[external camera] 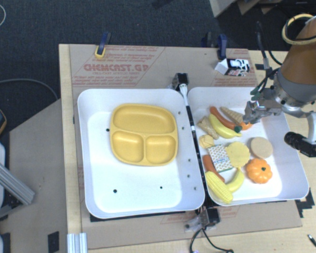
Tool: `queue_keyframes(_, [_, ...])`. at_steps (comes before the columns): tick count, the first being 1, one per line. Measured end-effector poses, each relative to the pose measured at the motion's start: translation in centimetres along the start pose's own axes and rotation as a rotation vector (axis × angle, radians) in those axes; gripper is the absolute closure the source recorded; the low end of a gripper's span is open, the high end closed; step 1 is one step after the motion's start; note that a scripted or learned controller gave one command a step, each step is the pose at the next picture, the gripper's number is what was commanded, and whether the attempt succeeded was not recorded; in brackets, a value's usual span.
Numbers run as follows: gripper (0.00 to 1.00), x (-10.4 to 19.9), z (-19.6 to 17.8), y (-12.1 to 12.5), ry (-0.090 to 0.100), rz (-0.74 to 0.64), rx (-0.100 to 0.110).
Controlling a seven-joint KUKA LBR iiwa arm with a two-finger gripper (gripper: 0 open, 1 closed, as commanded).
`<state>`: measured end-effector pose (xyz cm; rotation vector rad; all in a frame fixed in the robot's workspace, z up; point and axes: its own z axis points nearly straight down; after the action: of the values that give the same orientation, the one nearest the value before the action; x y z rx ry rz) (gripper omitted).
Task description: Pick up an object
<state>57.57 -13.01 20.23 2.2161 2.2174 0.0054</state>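
Camera view shows the gripper (251,113) low over the right bin (295,165), touching the carrot (242,124), whose long axis runs left toward the banana (223,125); finger state I cannot tell

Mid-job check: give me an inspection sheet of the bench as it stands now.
Surface: two white bins, left bin and right bin, on a board.
Job's things: toy food in the right bin, including a banana, corn cob and small pumpkin.
Clutter: yellow divided tray in the left bin.
Gripper: gripper low over the right bin's far end.
Cables: a cable at the front edge.
Surroundings: dark floor.
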Motion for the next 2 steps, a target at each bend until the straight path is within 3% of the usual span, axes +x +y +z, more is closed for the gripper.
queue_keyframes(1, [1.0,0.0,-2.4,0.1,0.001,0.0,0.002])
queue_keyframes(2, [1.0,5.4,-3.4,0.9,0.002,-0.005,0.003])
